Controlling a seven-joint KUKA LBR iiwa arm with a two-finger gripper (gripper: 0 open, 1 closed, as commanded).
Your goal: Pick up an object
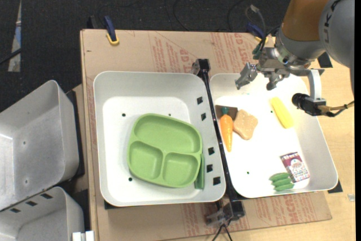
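Note:
My gripper [257, 78] hangs over the far edge of the right bin [322, 138], fingers spread apart and open with nothing between them. Below it in that bin lie an orange carrot [226, 131] and a tan slice of bread [245, 124] touching each other near the left wall. A yellow piece [282, 112] lies just below and right of the gripper. Near the front right corner sit a small printed packet [294, 166] and a green pea pod [281, 180].
The left bin [113, 93] holds a green divided plate [164, 150]. A black divider [210, 115] runs between the two bins. Grey tubs [34, 138] stand off the bench at the left. The arm's cable and a black fitting [309, 103] hang over the right bin's far right.

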